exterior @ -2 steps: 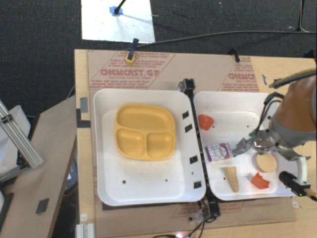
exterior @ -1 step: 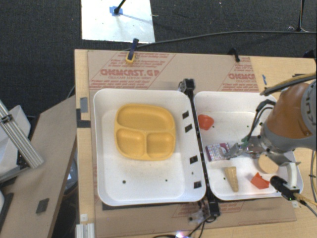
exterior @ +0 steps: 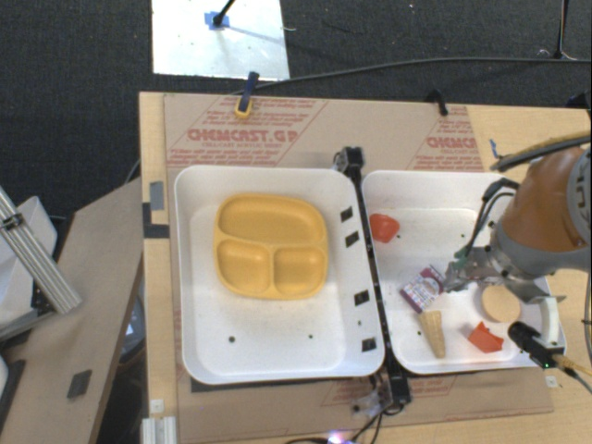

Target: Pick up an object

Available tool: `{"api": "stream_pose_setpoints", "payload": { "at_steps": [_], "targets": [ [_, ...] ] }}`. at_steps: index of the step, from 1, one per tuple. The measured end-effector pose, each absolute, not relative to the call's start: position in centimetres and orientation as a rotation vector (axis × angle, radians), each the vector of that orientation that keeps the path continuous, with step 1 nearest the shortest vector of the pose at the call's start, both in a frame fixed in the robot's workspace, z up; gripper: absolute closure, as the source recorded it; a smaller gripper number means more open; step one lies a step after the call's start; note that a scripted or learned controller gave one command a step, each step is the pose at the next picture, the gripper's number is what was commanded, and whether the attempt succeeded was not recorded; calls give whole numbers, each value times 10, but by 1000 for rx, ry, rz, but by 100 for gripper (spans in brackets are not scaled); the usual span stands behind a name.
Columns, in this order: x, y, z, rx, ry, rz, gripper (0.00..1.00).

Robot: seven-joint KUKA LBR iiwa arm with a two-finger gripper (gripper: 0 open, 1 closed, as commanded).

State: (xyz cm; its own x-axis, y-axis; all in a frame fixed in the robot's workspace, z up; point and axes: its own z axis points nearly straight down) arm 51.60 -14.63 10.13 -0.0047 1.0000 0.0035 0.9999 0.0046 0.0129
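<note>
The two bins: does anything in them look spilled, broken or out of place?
Nothing stands out. The yellow divided plate lies flat in the left bin. In the right bin, the red piece, purple packet, cone, tan disc and orange-red piece lie apart, none visibly damaged.

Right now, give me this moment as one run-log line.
phase: reaching | pincer: low in right bin, beside purple-white packet | nearby: cone, red block | left bin: yellow tray
</note>
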Motion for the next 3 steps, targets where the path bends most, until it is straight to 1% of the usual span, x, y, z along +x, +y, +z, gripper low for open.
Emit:
{"api": "stream_pose_setpoints", "payload": {
  "at_steps": [1, 2, 3],
  "targets": [
    [514, -145, 145, 2214, 2222, 5, 100],
    [515, -154, 206, 2212, 2221, 6, 100],
    [516, -154, 205, 2215, 2224, 2, 100]
  ]
}}
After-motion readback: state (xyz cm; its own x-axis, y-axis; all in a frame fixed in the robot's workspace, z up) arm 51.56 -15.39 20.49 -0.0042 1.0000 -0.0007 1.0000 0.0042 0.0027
